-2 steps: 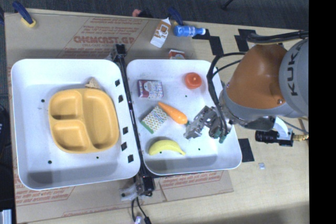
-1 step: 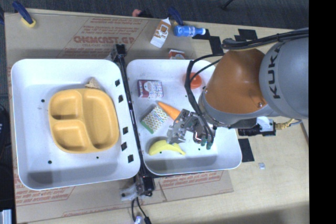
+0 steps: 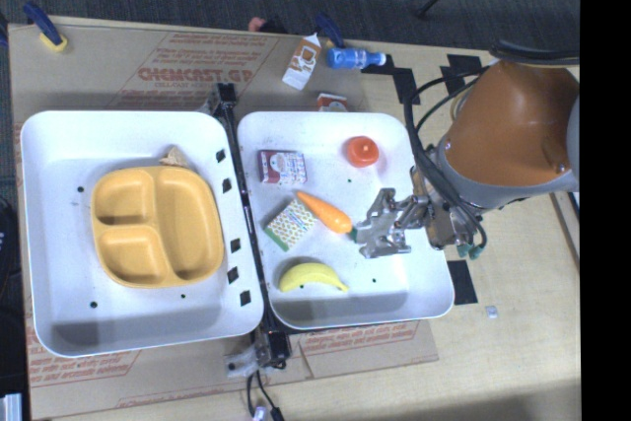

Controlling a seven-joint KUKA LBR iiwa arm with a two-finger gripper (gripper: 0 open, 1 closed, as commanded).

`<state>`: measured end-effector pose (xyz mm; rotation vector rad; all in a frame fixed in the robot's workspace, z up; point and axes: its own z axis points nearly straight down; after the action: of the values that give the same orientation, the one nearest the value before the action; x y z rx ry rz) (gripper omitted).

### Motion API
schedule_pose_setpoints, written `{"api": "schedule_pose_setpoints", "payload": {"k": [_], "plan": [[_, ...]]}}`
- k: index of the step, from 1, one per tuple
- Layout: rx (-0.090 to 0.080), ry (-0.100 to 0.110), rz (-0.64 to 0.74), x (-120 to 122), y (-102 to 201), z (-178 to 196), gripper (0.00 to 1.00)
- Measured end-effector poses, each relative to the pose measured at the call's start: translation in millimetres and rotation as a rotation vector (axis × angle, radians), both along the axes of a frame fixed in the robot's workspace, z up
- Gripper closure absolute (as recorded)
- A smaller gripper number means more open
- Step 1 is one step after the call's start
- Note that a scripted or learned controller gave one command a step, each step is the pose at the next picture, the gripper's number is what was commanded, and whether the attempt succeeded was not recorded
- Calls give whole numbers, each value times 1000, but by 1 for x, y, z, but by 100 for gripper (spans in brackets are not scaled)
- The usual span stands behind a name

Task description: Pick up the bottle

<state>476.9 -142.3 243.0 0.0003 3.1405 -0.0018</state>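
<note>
A small blue bottle (image 3: 352, 58) lies on its side on the bench behind the right bin (image 3: 429, 296), outside it. My gripper (image 3: 375, 228) hovers low in the right half of that bin, just right of an orange carrot (image 3: 324, 212). Its fingers are open, with nothing between them. The bottle is far from the gripper, toward the back of the bench.
The right bin also holds a red-brown carton (image 3: 282, 167), a red round piece (image 3: 361, 151), a checkered block (image 3: 291, 224) and a banana (image 3: 311, 278). A yellow divided plate (image 3: 156, 224) lies in the left bin (image 3: 59, 143). A small carton (image 3: 302, 62) rests beside the bottle.
</note>
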Motion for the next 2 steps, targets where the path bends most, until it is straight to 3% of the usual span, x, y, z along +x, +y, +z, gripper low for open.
{"api": "schedule_pose_setpoints", "payload": {"k": [1,2], "plan": [[1,3,-104,0,-43,-42,100],[0,1,-132,0,-69,-46,100]]}}
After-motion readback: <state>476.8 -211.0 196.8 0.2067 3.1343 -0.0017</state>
